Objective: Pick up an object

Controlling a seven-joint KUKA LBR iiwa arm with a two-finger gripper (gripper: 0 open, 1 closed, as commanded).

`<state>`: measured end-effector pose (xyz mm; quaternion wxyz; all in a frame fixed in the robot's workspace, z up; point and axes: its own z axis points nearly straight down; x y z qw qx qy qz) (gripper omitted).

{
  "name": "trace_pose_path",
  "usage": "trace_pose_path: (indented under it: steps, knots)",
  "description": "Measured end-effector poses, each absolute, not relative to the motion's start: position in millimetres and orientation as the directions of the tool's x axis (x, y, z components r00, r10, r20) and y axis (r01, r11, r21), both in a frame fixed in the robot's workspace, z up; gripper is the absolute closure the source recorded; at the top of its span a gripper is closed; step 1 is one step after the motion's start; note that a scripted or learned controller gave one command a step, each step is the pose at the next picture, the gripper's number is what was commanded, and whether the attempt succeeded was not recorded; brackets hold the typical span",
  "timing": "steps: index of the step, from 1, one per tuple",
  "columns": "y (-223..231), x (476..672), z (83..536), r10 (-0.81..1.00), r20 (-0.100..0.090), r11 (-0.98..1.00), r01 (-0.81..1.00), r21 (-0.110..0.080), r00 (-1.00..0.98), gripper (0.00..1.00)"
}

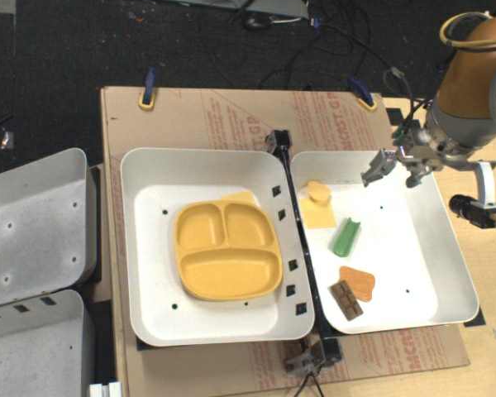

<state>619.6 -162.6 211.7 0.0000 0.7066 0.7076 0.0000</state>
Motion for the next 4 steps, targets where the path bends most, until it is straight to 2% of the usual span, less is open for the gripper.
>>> trace_pose_path:
  steps: [2,3,4]
  knots:
    - [-166,616.2,95,1.000,0.001,-0.001,1.000,-0.004,0.001,0.00]
    - [-167,617.9,109,1.000,-0.001,-0.001,1.000,0.002,0.001,1.00]
    - [-174,612.3,166,1.000,-0.002,-0.002,1.000,0.005,0.002,1.00]
